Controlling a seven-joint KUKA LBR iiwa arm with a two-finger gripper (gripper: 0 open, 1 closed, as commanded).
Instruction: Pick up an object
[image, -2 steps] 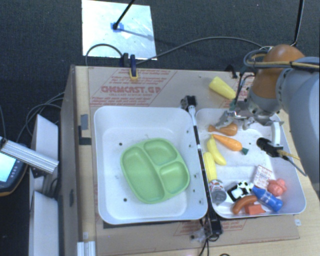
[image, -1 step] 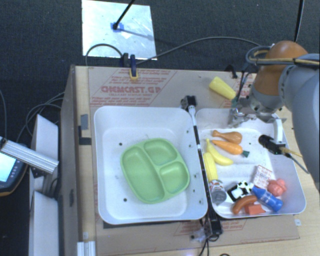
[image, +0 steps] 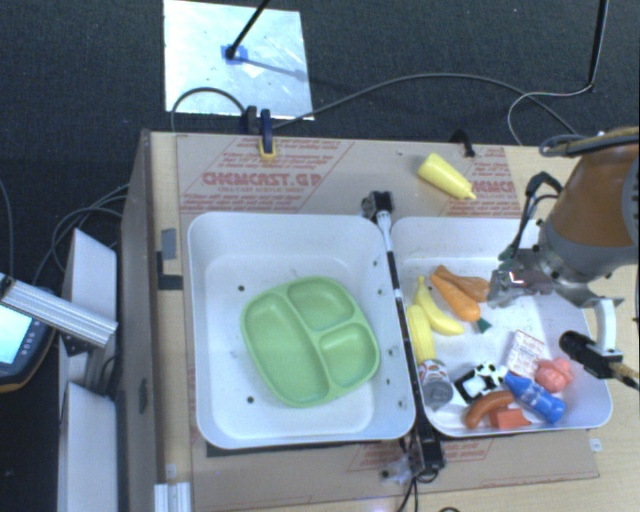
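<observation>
Nothing is lifted yet. Every piece lies in the right bin (image: 600, 405) or on the bench, so the whole pick is ahead of me.

My gripper (image: 508, 283) hangs low over the far half of the right bin, near the carrots (image: 460, 290) that lie toward the bin's left wall. It sits at the carrots' right end, but I cannot tell whether it touches them. I also cannot tell how my jaws stand; the wrist body and its glare hide them, and I see nothing between them that I would call held.

The likely things to take are close. A banana (image: 437, 310) lies just beside the carrots on the near side, and a yellow corn cob (image: 421, 335) runs along the left wall. Toward the near edge sit a small can (image: 435, 380), a black and white toy (image: 482, 380), a blue bottle (image: 535, 397), a sausage (image: 485, 408), a pink toy (image: 553, 373) and a small packet (image: 524, 350). A yellow wedge (image: 445, 176) rests on the bench beyond the bin's far edge.

The left bin (image: 215, 250) holds a green divided plate (image: 310, 340).

My arm (image: 600, 215) comes in over the right bin's far right corner, orange band high, wrist bent down and left toward the carrots. I judge I am at the reach, with closing and lifting left.
</observation>
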